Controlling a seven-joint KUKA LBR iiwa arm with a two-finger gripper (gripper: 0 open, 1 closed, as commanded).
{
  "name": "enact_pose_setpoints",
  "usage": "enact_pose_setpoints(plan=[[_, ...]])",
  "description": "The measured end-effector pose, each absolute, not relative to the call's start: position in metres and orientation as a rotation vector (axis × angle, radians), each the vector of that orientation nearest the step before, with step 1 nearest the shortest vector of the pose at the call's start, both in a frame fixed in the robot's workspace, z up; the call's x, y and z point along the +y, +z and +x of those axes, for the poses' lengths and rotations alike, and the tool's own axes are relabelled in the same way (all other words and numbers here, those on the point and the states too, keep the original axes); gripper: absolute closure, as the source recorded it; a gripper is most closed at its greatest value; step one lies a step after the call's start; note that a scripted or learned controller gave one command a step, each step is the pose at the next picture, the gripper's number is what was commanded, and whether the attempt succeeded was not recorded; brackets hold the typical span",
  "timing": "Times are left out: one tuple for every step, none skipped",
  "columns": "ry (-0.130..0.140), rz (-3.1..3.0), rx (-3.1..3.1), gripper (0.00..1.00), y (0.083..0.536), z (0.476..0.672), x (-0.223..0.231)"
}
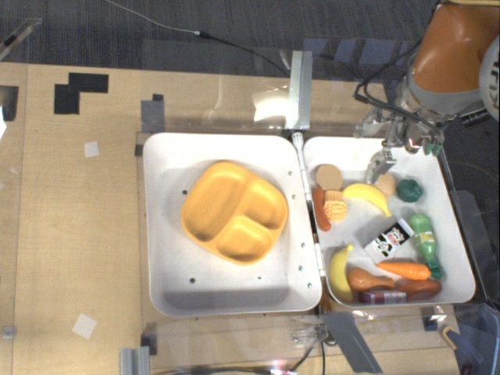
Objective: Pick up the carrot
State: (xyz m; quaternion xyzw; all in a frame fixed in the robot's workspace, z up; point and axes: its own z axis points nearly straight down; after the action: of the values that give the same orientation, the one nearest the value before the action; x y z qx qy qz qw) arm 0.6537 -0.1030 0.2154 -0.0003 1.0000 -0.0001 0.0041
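The arm (457, 49) runs off the top-right corner — end effector (406, 141) fingers too small to read.

Light wooden tabletop (70, 233) bearing black patches (78, 91) at upper left, dark grey carpeted floor (195, 6) beyond with a thin cable (156, 23) across it.

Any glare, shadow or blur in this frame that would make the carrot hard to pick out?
Camera view: a bright glare patch lies on the bench above the left bin, well away from the carrot, which is evenly lit and reasonably sharp in the right bin; the yellow tray casts a soft shadow; the gripper looks slightly blurred.
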Motion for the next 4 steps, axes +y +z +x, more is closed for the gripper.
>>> enact_pose_setpoints(plan=[[-0.003,0.165,3.113,0.0,0.106,0.639,-0.107],[-0.006,0.279,3.093,0.0,0.1,0.568,-0.086],[-0.002,-0.043,3.132,0.0,0.092,0.5,-0.105],[-0.003,0.005,3.121,0.0,0.091,0.495,-0.106]])
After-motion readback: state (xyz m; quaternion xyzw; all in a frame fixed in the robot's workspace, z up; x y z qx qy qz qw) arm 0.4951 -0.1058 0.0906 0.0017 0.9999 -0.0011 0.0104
